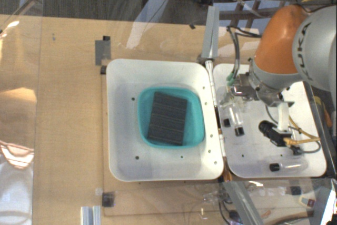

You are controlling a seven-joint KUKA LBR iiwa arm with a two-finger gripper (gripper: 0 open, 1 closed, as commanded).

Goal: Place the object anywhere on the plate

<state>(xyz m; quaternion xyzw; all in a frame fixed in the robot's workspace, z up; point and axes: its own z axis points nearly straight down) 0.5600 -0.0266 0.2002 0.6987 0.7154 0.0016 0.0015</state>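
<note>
A dark grey ridged block (168, 118) lies flat on the teal plate (142, 113), which sits in the middle of the left white bin (122, 158). My gripper (232, 126) hangs over the left side of the right bin (255, 162), just past the wall between the two bins. Its two pale fingers with dark tips point down, stand slightly apart and have nothing between them. About a hand's width separates the gripper from the block.
The grey and orange arm (287, 45) covers the upper part of the right bin. A grey metal post (209, 34) rises behind the divider between the bins. Bare wooden bench (52, 113) lies to the left.
</note>
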